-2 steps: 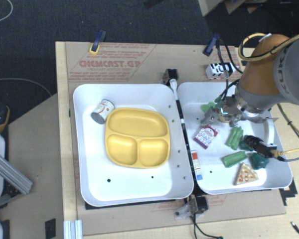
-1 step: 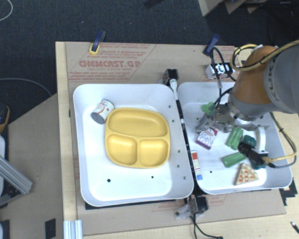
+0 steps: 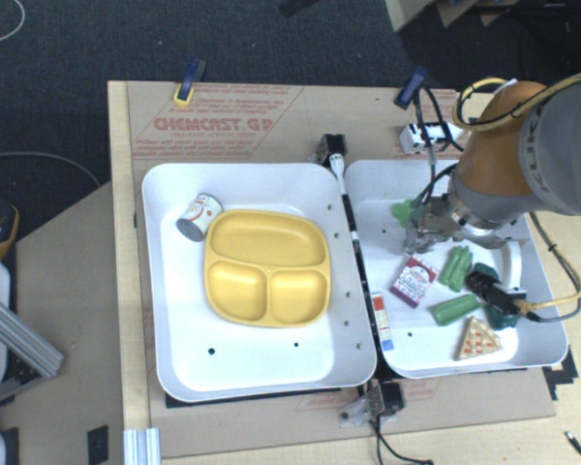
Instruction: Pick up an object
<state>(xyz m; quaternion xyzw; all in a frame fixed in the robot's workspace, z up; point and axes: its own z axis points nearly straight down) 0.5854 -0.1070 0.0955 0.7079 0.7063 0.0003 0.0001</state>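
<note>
A green piece (image 3: 404, 211) lies at the back of the right bin (image 3: 418, 353), just beside the gripper (image 3: 428, 232), which hangs low over that corner. It looks the likeliest object for the pick. Whether the gripper is open or closed cannot be made out from this angle, and nothing can be seen held in it.

The risks, as an onlooker would judge them: the piece sits close to the bin's back wall and half under the wrist, so a closing grip could catch only its edge and flick it away, or pinch against the wall instead. A red-and-white packet (image 3: 413, 282) lies near, just in front of the gripper. Any drift forward might nudge it or grab it by mistake.

Further right, two green rolls (image 3: 456, 267) and a pizza slice (image 3: 478, 339) lie in a loose cluster that a sweeping arm could scatter.

In the left bin (image 3: 174, 308), well apart, a yellow tray (image 3: 266, 264) and a tipped cup (image 3: 199, 216) seem out of harm's way.
</note>
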